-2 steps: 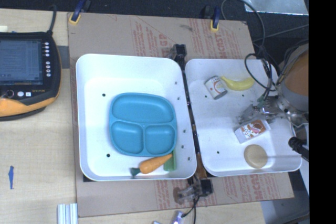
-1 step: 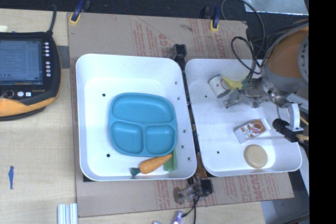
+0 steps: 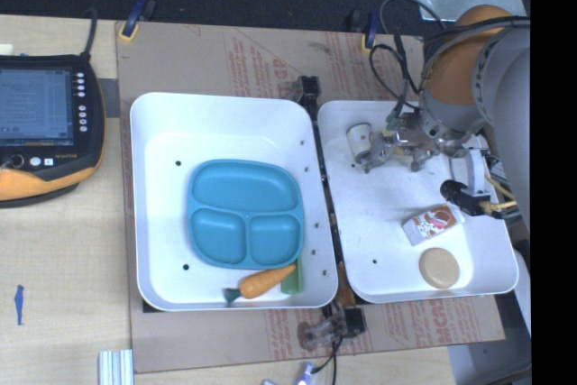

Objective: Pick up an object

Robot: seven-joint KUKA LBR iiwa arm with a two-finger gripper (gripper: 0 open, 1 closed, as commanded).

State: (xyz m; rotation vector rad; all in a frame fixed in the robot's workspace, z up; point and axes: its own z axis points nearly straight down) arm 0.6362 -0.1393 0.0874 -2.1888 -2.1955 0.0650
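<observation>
My gripper point(image 3: 393, 151) hangs low over the back of the right bin point(image 3: 388, 279), reaching in from the grey arm with its orange band on the right. A small white cup-like object point(image 3: 359, 136) lies just to the left of the gripper, close to its tip; I cannot tell whether they touch. A small red-and-white packet point(image 3: 431, 224) lies in the same bin toward the front right. A round tan disc point(image 3: 439, 267) sits just in front of the packet.
The left bin point(image 3: 153, 194) holds a blue divided plate point(image 3: 245, 212), with an orange carrot point(image 3: 264, 281) and a green piece point(image 3: 291, 280) at its front edge. A tablet-like pendant point(image 3: 41, 126) lies on the bench at far left.
</observation>
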